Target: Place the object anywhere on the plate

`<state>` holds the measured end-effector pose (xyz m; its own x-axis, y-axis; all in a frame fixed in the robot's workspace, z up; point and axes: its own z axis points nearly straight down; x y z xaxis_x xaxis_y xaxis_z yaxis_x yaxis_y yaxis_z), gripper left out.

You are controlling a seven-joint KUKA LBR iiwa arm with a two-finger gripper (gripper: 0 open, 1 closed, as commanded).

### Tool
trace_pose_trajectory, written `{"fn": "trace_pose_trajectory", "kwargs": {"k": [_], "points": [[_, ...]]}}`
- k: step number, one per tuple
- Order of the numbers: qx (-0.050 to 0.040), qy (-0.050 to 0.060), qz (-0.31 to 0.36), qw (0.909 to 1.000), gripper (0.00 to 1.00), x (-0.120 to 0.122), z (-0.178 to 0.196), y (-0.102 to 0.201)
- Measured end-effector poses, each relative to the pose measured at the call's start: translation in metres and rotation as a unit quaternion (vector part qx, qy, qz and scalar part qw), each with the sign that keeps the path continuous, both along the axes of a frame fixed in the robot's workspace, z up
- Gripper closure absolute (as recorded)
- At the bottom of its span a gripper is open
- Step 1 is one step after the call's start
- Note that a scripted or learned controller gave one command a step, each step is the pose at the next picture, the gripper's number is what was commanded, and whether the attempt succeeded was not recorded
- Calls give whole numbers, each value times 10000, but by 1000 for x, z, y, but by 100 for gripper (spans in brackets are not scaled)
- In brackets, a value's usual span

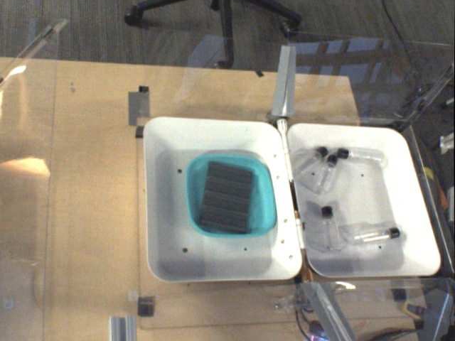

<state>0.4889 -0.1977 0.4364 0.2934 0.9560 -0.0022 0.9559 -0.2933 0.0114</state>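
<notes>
A teal plate (264, 197) sits in the middle of the left white bin (165, 212). A dark grey ridged block (227, 196) lies flat on the plate, covering most of its centre. The right white bin (416, 226) holds several clear vials with black caps: two near its back left (328, 163), one lying near the front right (373, 236), and one standing near the middle (327, 216).
Both bins rest side by side on a wooden bench (71, 212) with a metal bracket (284, 80) behind their joint. An office chair base (220, 6) stands on the carpet beyond the bench. Clear panels edge the bench.
</notes>
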Motion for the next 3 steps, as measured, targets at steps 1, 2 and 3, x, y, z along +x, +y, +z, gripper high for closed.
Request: {"fn": "trace_pose_trajectory", "kwargs": {"k": [1, 2, 3], "points": [[12, -3, -608, 9981, 0, 0, 0, 0], [25, -6, -1284, 9917, 0, 1, 0, 1], [32, -13, -1831, 9831, 0, 0, 1, 2]]}}
